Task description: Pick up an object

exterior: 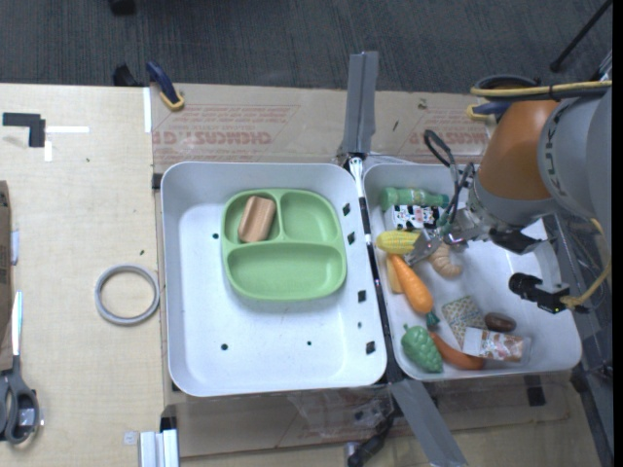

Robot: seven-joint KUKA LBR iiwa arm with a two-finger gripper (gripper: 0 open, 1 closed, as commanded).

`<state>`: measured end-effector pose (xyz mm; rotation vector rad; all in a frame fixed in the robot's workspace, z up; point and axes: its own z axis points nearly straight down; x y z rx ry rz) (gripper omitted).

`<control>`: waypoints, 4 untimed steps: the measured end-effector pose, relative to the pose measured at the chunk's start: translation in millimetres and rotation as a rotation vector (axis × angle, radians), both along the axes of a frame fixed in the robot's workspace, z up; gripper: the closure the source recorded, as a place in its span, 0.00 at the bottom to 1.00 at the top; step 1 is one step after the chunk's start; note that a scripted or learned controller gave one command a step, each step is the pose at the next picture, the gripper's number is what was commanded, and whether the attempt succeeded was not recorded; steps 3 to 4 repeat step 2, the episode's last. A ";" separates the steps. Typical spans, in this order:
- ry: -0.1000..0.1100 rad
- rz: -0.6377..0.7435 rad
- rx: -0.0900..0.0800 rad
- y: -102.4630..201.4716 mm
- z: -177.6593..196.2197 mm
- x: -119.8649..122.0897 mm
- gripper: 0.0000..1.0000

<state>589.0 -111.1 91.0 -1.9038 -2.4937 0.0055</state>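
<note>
Dark carpet floor (pixel 292 17) lies beyond a pale wooden bench (pixel 68 212); lighting seems even.

We are seeing toy foods lying in the right bin (pixel 560 353): a yellow corn cob (pixel 395 242) beside a slanted orange carrot (pixel 412 283), a beige piece (pixel 447 263) just right of them, a green vegetable (pixel 421 349) near the front, and a second carrot (pixel 458 354) touching it.

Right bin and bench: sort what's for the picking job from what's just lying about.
For the job:
gripper
corn cob
carrot
green toy vegetable
right bin

Lying about:
green divided plate
tape ring
scissors
blue clamp
</note>
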 end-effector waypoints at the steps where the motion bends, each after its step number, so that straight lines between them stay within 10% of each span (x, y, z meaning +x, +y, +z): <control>1: -0.001 -0.001 -0.001 -1.4 8.9 -0.1 1.00; 2: -0.004 -0.047 -0.001 80.4 111.7 6.6 1.00; 4: -0.004 -0.047 -0.001 80.4 111.7 6.6 1.00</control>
